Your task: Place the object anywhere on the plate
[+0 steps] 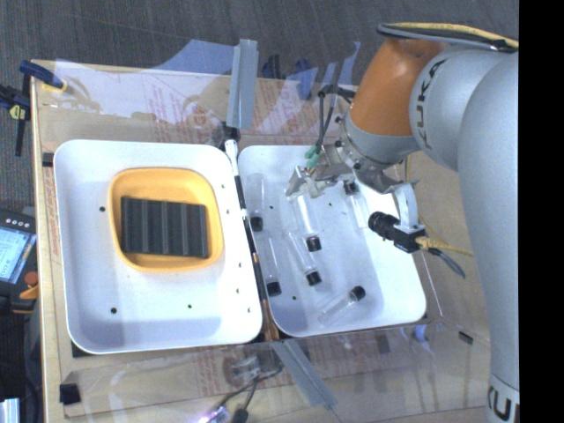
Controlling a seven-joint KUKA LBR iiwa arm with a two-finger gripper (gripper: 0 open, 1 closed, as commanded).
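Clear tubes (310, 236) with black caps lie scattered in the right bin (401, 302), none on the yellow plate (163, 183) in the left bin (79, 315). You have the gripper (310, 176) at that bin's far end, over one tube's upper end; I cannot tell its state. Pick one tube well apart from the others, and centre on it before closing.

Two shallow white bins sit side by side. The left bin (79, 236) holds a yellow plate (163, 183) bearing a dark ridged block (165, 227); the right bin (401, 280) holds scattered clear black-capped vials (310, 236).
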